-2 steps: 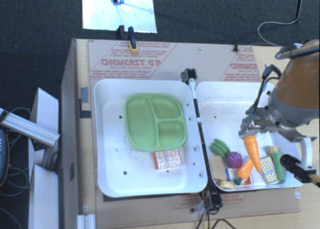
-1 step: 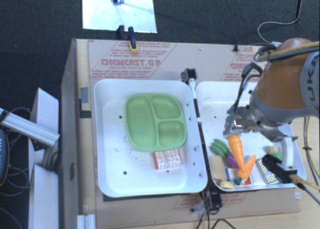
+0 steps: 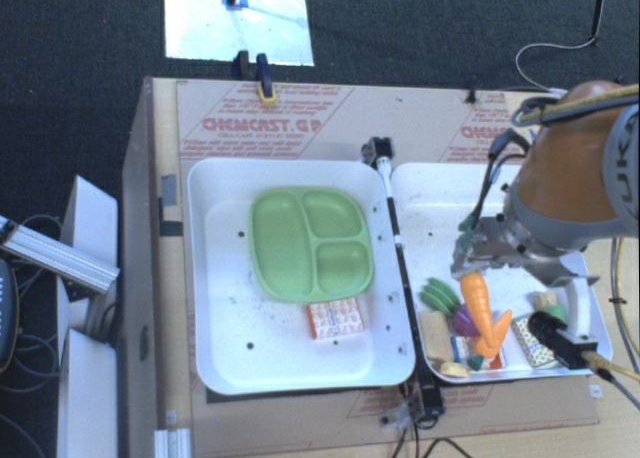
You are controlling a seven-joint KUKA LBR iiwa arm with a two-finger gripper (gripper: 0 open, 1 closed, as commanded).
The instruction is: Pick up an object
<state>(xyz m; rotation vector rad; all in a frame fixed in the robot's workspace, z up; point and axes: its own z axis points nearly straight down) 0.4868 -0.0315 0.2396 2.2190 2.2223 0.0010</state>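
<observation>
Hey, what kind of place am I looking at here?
Most likely a robotics lab bench set up for grasping trials. A grey and orange robot arm reaches over two shallow white bins, one holding a green divided plastic plate, the other toy food such as an orange plastic carrot.

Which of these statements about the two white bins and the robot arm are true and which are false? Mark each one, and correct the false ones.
1. The green divided plate lies in the left bin. True.
2. The orange carrot lies in the left bin. False: it lies in the right bin, among the other toy foods.
3. A small red and white packet lies just below the green plate in the picture. True.
4. The arm reaches in from the left of the picture. False: it comes in from the right, and its gripper hangs over the right bin.
5. The green plate has three compartments. True.
</observation>
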